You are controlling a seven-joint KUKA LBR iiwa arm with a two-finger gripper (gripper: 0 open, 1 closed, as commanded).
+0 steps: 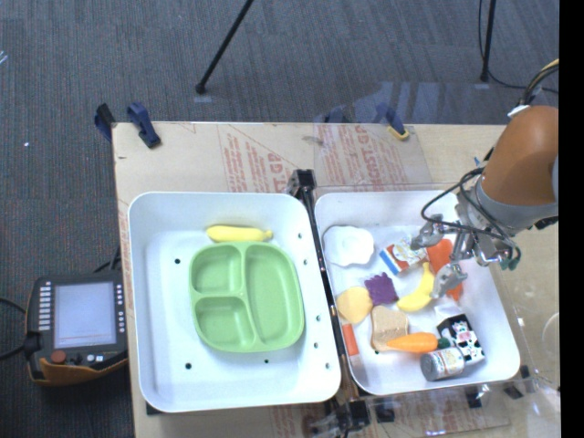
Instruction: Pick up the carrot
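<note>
Dark grey carpet spreads beyond my bench, whose top looks like taped cardboard. Two thin stand legs cross the floor far from my hand.

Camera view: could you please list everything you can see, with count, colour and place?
bins: two, white, side by side on the bench
plate: one, green, three compartments, left bin
banana: one, yellow, left bin, behind the plate
carrot: one, orange, right bin, near front
can: one, silver, right bin, front corner
pendant: one, grey, on the floor left of the bench
tool: one, over the right bin
</note>
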